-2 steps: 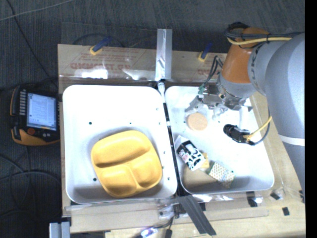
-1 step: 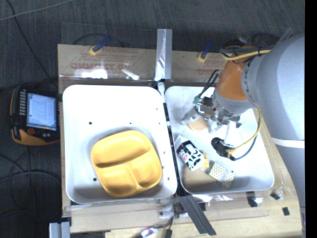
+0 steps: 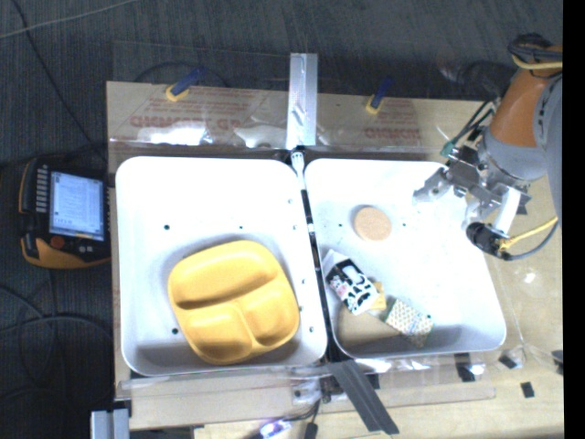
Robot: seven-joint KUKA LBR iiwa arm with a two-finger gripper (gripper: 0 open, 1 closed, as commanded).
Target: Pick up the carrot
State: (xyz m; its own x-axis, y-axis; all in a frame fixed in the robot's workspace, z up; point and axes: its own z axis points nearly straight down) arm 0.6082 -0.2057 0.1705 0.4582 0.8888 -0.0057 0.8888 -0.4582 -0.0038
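Note:
A round, pale orange disc point(image 3: 372, 223), the only carrot-like thing in view, lies flat in the upper middle of the right bin point(image 3: 457, 273). My gripper point(image 3: 431, 190) hangs over the right bin's upper right part, to the right of the disc and a little farther back, apart from it. Nothing shows in its grasp. The grey arm with its orange band point(image 3: 516, 117) reaches in from the right edge.
A black-and-white patterned item point(image 3: 355, 286) and a small patterned packet point(image 3: 408, 318) lie near the right bin's front left. A yellow divided plate point(image 3: 234, 298) sits in the left bin point(image 3: 146, 199). A handheld screen unit point(image 3: 64, 210) rests left of the bench.

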